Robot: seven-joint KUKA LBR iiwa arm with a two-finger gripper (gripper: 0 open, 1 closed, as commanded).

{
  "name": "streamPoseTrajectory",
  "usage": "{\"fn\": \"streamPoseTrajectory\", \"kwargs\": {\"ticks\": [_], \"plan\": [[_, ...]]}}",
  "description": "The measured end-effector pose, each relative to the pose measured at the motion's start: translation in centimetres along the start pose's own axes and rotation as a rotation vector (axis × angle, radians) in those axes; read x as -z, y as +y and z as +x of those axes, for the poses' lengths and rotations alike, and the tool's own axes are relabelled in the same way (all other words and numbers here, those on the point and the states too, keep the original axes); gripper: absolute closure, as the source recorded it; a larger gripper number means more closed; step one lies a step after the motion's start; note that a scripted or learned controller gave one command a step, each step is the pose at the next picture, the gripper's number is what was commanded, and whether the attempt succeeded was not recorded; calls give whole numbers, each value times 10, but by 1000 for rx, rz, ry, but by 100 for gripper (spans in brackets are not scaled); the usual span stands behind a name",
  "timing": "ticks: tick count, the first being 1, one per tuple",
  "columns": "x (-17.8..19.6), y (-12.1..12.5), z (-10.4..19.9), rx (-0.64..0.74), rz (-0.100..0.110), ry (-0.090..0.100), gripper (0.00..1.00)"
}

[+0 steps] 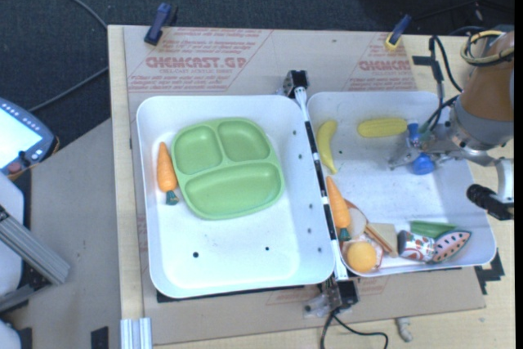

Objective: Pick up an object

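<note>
My gripper (411,154) hangs low over the upper right part of the right bin (458,200), with the orange-banded wrist behind it. Something small and blue (422,165) sits right at its tip; I cannot tell whether it is a loose object or part of the gripper. A yellow oblong piece (382,127) lies just left of the gripper, near the bin's far wall. A banana (327,145) rests along the bin's left wall. Nearer the front lie a carrot (337,204), an orange fruit (362,257) and a colourful packet (433,243).
The left bin (237,257) holds a green divided plate (226,167) with a second carrot (166,167) beside its left edge. A black clip (296,82) joins the bins at the back. Blue clamps (158,23) hold the cardboard base.
</note>
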State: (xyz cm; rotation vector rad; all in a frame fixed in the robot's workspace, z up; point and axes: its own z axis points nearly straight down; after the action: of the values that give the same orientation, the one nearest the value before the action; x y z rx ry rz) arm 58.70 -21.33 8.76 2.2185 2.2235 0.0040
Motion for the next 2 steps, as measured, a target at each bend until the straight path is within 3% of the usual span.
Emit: {"fn": "streamPoseTrajectory", "kwargs": {"ticks": [1, 2], "plan": [[10, 0, 0, 0, -1, -2, 100], [-2, 49, 42, -3, 4, -2, 100]]}}
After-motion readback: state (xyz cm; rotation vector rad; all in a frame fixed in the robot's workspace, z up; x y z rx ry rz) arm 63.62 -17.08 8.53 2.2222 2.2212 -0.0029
